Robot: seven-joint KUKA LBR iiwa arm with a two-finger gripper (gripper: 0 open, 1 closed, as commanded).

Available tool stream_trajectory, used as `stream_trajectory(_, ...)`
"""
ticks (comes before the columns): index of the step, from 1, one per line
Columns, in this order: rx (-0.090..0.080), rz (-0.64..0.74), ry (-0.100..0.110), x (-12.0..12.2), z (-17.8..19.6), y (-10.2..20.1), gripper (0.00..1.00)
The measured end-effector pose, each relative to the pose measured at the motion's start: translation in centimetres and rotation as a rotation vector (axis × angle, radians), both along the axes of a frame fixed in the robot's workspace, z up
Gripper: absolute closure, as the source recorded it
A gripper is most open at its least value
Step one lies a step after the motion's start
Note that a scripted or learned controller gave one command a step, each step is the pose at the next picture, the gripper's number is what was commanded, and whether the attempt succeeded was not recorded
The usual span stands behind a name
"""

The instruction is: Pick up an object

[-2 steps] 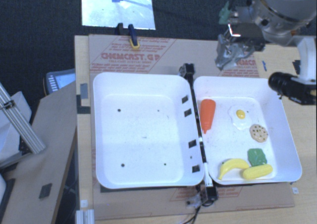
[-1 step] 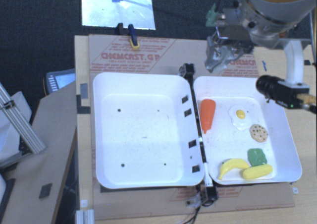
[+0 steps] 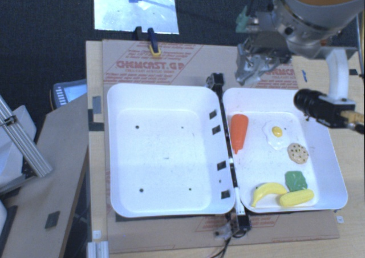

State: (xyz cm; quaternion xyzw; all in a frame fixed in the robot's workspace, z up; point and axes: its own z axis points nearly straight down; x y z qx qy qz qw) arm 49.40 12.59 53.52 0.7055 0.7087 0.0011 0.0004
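My gripper [image 3: 251, 74] hangs above the back rim of the right bin [image 3: 340, 189], near its left corner. Its fingers look open, with nothing between them. In that bin lie an orange carrot [image 3: 238, 131] at the left, a toy fried egg [image 3: 276, 134] in the middle, and a round cookie [image 3: 297, 152] just in front of the egg. A green piece [image 3: 295, 179], a yellow banana [image 3: 267, 191] and a yellow oblong piece [image 3: 296, 197] lie close together at the front. The gripper is well above all of them.
The left bin [image 3: 114, 154] stands beside the right one, joined by a black clipped divider [image 3: 224, 137]. A black cylinder [image 3: 319, 105] on a bracket juts over the right bin's back right. Both bins rest on a cardboard sheet [image 3: 171, 60].
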Motion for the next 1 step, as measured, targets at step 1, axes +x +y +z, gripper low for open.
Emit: stream_trajectory(1,-0.001,-0.002,0.0,0.26,0.0,-0.06,1.0)
